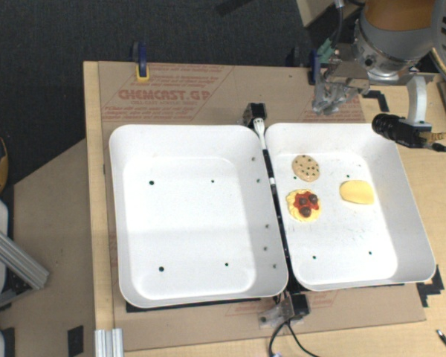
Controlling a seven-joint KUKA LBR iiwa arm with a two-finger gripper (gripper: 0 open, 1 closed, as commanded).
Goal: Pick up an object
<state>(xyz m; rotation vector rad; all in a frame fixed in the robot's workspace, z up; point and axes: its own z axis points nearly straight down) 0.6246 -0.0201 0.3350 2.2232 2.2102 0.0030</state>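
Note:
Three small things lie in the right bin [401, 236]: a round chocolate-chip cookie [305, 168], a yellow tart with red berries [303, 204] just below it, and a plain yellow lump [357, 193] to their right. My gripper [328, 101] hangs high above the bench beyond the right bin's far rim, up and to the right of the cookie. Nothing shows between its fingers.
The left bin [134, 222] stands beside the right one, with a black clamp [254, 113] at the far end of the seam between them. Both bins rest on a brown board [208, 88] with a blue clamp [140, 59] at its far edge.

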